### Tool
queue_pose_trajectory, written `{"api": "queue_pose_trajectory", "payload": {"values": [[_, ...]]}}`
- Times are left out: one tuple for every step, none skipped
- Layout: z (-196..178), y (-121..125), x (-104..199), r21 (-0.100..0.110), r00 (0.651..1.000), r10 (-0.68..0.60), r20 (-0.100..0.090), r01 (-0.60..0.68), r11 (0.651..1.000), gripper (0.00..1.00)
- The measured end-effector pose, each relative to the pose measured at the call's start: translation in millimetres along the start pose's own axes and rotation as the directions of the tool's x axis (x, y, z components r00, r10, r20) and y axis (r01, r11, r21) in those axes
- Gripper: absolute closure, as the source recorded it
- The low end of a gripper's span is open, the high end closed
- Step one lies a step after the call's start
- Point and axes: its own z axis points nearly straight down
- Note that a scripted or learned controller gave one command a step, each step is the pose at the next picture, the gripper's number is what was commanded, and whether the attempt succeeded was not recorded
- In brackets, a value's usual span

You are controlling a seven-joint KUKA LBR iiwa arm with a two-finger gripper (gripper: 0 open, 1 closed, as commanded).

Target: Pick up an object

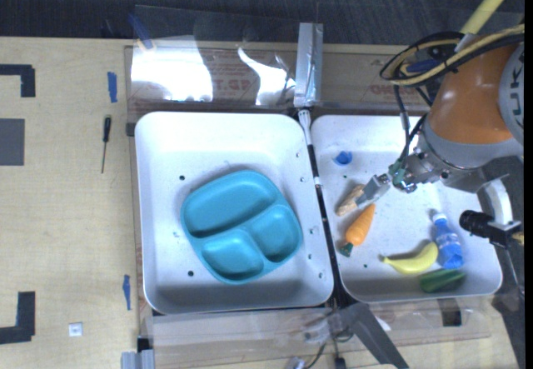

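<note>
In the right bin (491, 280) there are several small things to choose from. A toy carrot (360, 226) lies near the middle of the bin, with its green end toward the divider. Just above it and touching, or almost touching, is a small tan piece (347, 201); I cannot say what it is. A banana (414, 260) lies lower, and just beside its right end there is a small bottle with a blue cap (448, 243) and a dark green vegetable (442, 280), maybe a cucumber. A little blue thing (342, 159) sits alone near the top of the bin.

The pincer (379, 186) hangs low over the bin, just above and to the right of the tan piece and the carrot. I see nothing between its fingers, but whether they are spread or closed I cannot tell from here.

The left bin (158, 142) carries a blue tray with three compartments (241, 225), well apart from the arm.

I judge that the arm is in the approach step, and no object is lifted yet. The next move, I think, calls for going down a little to the left, over the tan piece or the carrot, and closing on one only, because they lie so close together.
</note>
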Motion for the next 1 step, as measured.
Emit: {"api": "queue_pose_trajectory", "payload": {"values": [[84.4, -32.9, -8.2, -0.012, 0.997, 0.081, 0.004, -0.081, 0.997, 0.00]]}}
